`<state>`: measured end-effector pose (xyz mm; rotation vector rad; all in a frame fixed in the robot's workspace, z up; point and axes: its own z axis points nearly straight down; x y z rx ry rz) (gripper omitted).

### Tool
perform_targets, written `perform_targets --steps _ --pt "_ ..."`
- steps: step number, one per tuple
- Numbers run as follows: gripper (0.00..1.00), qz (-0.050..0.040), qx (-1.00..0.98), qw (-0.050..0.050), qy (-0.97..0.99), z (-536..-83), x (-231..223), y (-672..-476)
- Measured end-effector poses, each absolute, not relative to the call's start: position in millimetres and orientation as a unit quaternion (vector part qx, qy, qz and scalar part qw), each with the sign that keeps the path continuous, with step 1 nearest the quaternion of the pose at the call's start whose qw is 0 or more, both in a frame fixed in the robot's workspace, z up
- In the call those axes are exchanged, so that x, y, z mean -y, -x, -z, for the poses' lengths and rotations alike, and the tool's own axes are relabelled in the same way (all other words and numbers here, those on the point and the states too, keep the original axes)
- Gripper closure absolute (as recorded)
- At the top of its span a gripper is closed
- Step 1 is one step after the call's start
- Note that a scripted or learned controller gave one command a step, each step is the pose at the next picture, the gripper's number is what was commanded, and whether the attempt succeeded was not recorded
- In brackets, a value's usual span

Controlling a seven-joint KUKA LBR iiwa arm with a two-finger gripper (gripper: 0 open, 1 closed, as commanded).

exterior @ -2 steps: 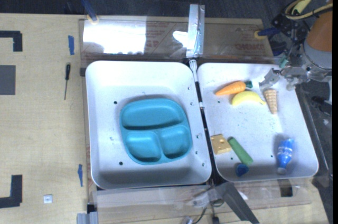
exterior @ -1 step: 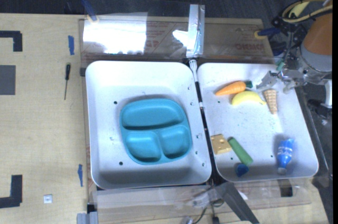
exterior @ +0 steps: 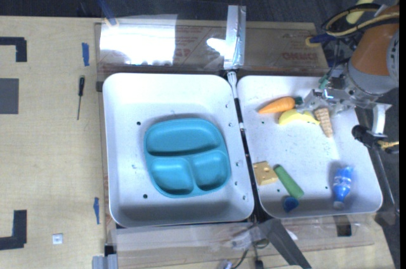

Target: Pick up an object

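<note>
- Looking down on the desk [exterior: 44,153], you see two white bins side by side: the left bin [exterior: 120,134] and the right bin [exterior: 365,188].
- In the left bin lies a blue tray [exterior: 186,155] with three compartments, set near the middle.
- The arm [exterior: 374,55] reaches in from the right, its orange band above the far right corner of the right bin.
- The claw [exterior: 327,96] hangs low over the far part of the right bin, near its back wall.
- You cannot tell from here whether the claw is released or clenched; nothing shows plainly between its tips.
- Just left of the claw lies a carrot [exterior: 277,105], pointing left, with a banana [exterior: 297,117] touching it on the near side.
- A cone [exterior: 325,122] lies just beside the banana, right under the claw, tip toward you.
- Toward the near side you find a tan block [exterior: 263,173] by the bin's left wall, and a green stick [exterior: 288,183] touching it, slanting down to a blue cap [exterior: 290,203].
- A blue bottle [exterior: 342,184] lies in the near right corner, well apart from the claw.
- A clear sheet [exterior: 171,36] stands behind the left bin.
- A screwdriver [exterior: 80,95] lies on the desk, left of the bins.
</note>
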<state>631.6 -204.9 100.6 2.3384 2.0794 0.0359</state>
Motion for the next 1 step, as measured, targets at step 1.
perform_targets --steps 1 --pt "0.0 -0.0093 -0.734 0.013 -0.679 -101.5 206.6 -628.8"
